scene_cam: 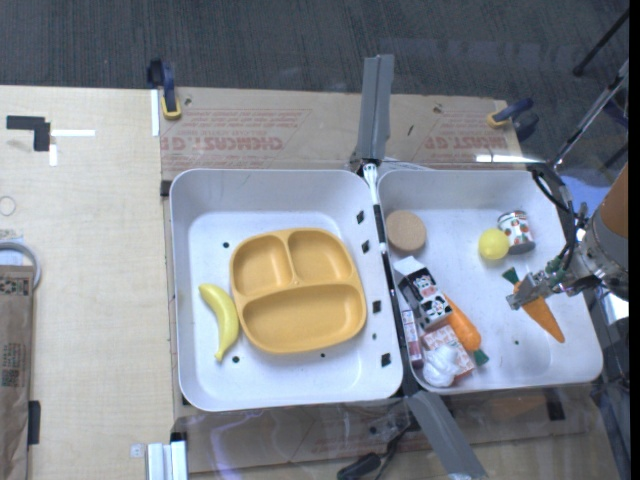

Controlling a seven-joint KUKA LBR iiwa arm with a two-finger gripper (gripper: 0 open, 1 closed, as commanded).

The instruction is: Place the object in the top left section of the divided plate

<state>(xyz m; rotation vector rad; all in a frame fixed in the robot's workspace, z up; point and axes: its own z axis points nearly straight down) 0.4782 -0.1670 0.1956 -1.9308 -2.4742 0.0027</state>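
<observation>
A yellow divided plate (297, 290) lies in the left bin (185, 268), its top left section (262, 263) bare. My gripper (530, 290) reaches in at the right side of the right bin (460, 203). It is low over the green-topped end of an orange carrot (546, 319), which lies on the bin floor. The gripper's tip is touching or just above the carrot's top, and I cannot tell which. The arm's grey wrist hides part of the bin's right wall.
A yellow banana (222, 318) lies left of the plate. The right bin also holds a round tan disc (406, 231), a lemon (492, 245), a small can (515, 230), a cow-print carton (425, 296), a second carrot (463, 328) and a pink packet (445, 356).
</observation>
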